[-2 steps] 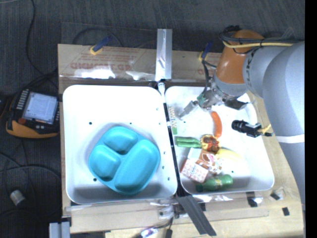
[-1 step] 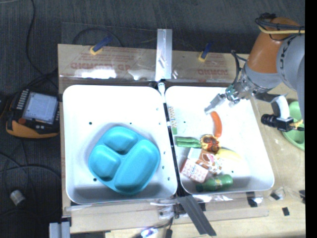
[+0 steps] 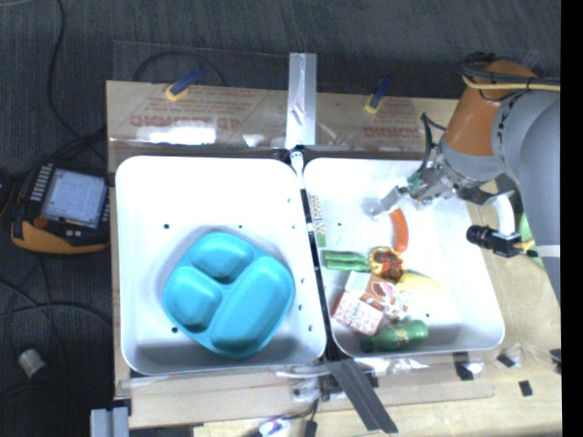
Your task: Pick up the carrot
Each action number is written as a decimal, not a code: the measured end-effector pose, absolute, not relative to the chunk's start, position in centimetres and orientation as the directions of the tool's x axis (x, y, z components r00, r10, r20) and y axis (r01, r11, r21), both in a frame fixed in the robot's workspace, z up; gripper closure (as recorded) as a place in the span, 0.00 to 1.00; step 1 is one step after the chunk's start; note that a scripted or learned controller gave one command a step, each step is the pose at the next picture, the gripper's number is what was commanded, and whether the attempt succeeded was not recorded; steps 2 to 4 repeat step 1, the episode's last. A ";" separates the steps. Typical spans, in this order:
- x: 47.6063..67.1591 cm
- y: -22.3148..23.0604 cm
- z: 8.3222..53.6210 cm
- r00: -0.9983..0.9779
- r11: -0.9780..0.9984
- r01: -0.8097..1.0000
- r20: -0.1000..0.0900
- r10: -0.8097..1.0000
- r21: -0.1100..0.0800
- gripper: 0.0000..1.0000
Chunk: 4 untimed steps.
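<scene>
Carrot, small orange tapered plastic piece [image 3: 399, 228], lies in the right-hand shallow white bin [image 3: 474, 289], upper middle, nearly upright in the camera view, its lower tip just beside a mixed red-and-yellow toy item [image 3: 386, 263].

Left to right: turquoise three-compartment plastic tray [image 3: 228, 291] sits tilted in the left white bin [image 3: 146, 198], well apart from the job. Flat green piece [image 3: 344, 260] lies by the divider. A printed carton [image 3: 358, 313] and a green avocado-shaped toy [image 3: 399, 334] crowd the lower right bin.

Tool [image 3: 387, 198] sits just above the carrot's top end; you cannot tell whether it is open or closed, and nothing shows between the fingers.

Risks, as judged: it appears offset toward the carrot's upper tip, so you may pinch only the narrow end and lose it. The carrot could also roll, and the neighbouring clutter could be nudged or caught.
</scene>
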<state>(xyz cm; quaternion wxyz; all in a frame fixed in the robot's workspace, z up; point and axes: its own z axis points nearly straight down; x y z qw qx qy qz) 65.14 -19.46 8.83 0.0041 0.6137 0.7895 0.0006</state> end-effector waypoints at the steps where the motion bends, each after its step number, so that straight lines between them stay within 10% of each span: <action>1: 64.0 -20.5 15.7 -0.162 0.162 0.987 -0.001 0.987 -0.001 0.00; 4: 64.0 -20.5 15.7 -0.162 0.162 0.987 -0.001 0.987 -0.001 0.00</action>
